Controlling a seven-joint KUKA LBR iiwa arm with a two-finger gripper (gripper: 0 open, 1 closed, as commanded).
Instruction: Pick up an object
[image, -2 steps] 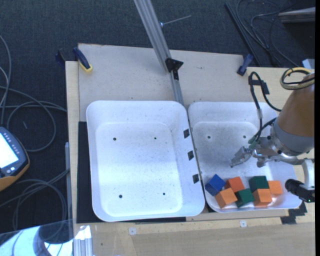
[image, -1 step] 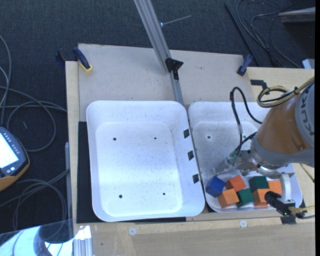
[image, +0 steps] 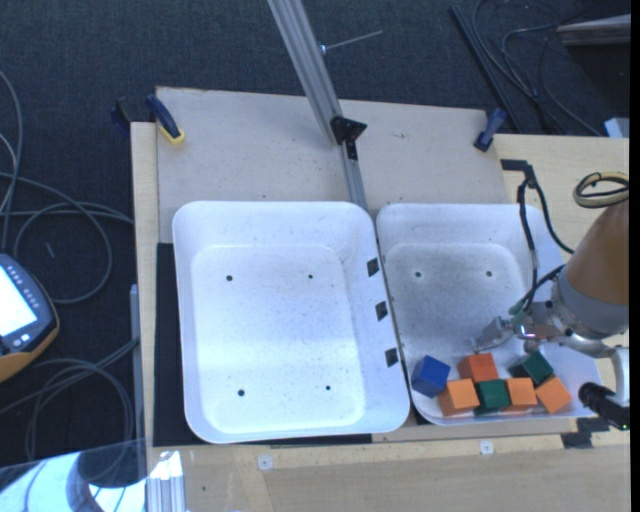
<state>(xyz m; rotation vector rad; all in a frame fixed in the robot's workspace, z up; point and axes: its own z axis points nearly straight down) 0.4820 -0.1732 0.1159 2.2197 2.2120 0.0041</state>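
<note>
Where blocks (image: 495, 385) crowd, pincer (image: 510, 335) tips blur.

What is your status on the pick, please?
Gripper low in right bin, above the blocks. Orange block just below it, nothing seen held. Blocks packed tight at near wall; blue block stands apart.
</note>
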